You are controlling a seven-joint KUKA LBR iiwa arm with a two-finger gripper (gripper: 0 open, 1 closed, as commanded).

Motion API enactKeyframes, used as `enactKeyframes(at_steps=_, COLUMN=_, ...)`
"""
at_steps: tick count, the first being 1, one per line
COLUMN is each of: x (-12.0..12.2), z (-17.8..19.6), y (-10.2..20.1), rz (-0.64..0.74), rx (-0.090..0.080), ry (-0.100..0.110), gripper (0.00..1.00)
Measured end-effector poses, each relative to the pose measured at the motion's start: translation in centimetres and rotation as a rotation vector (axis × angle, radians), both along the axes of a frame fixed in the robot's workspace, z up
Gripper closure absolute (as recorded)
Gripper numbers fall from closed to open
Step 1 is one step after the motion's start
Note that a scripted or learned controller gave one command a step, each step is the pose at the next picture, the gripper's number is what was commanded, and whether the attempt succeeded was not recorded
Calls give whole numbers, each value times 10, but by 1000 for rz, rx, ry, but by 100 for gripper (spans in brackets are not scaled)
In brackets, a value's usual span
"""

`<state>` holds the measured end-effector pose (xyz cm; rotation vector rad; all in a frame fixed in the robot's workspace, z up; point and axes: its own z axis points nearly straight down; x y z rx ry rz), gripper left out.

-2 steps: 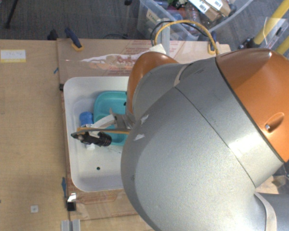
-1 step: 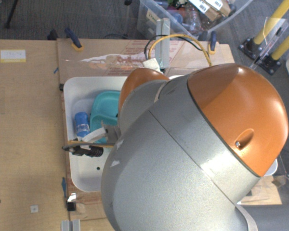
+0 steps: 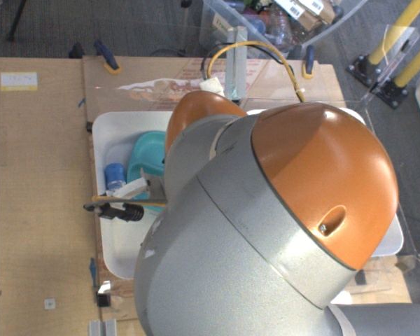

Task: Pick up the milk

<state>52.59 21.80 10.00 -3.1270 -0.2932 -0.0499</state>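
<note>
Setting: a tan wooden bench (image 3: 35, 187) on a grey floor, with a clear plastic tote of mixed packaging (image 3: 287, 5) at the far right.
Bins: one shallow white bin (image 3: 101, 135) with smooth moulded plastic and rounded corners.
Arm: the grey KUKA arm (image 3: 266, 229), glossy, with an orange domed band, covered most of both bins.
Pincer: hidden under the arm; whether apart or together could not be told.
Milk: not identifiable; presumably beneath the arm or among the left bin's items.
Contents, left bin: teal plastic cup (image 3: 148, 156), blue cylindrical bottle (image 3: 114, 177), black-handled tool (image 3: 122, 212).
Handling, judged: a milk carton would be light, thin-walled and crushable; grip across its flat sides, mid-height.
</note>
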Motion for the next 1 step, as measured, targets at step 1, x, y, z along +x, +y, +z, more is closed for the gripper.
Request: enactKeyframes(at_steps=1, x=-32, z=289, y=-1, rz=12, rx=-3, ry=29, gripper=0)
